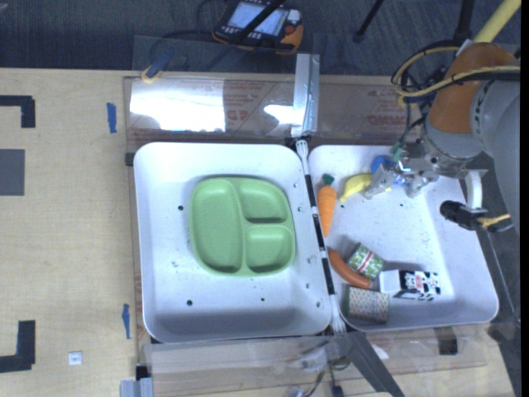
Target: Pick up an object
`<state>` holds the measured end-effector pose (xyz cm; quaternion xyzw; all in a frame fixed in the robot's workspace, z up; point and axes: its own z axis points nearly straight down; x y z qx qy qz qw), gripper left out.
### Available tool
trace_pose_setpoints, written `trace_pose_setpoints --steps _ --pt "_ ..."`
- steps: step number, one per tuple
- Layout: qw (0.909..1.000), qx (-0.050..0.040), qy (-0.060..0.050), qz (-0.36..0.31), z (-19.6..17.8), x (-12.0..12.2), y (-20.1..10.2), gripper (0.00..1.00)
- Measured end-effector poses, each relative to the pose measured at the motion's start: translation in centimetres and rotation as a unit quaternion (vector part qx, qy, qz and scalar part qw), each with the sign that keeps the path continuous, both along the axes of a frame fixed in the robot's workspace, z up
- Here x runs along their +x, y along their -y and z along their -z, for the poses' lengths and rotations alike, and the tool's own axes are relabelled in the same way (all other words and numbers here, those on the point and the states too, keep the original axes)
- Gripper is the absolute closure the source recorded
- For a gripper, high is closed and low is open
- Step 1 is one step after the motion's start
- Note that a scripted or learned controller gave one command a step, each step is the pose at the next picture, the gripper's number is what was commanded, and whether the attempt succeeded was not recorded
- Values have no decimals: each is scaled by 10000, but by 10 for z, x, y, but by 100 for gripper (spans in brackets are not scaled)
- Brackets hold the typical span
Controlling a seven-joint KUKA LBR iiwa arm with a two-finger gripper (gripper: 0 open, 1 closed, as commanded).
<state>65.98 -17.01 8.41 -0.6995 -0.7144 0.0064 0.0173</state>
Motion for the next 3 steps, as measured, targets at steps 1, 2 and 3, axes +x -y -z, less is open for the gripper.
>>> trace_pose_setpoints --steps 1,2,3 --pt "9997 -75 82 -209 -1 -1 -61 0" --pt "9997 -93 28 -222 -8 -4 -60 100" --pt "9985 -72 187 -510 -130 0 -74 100"
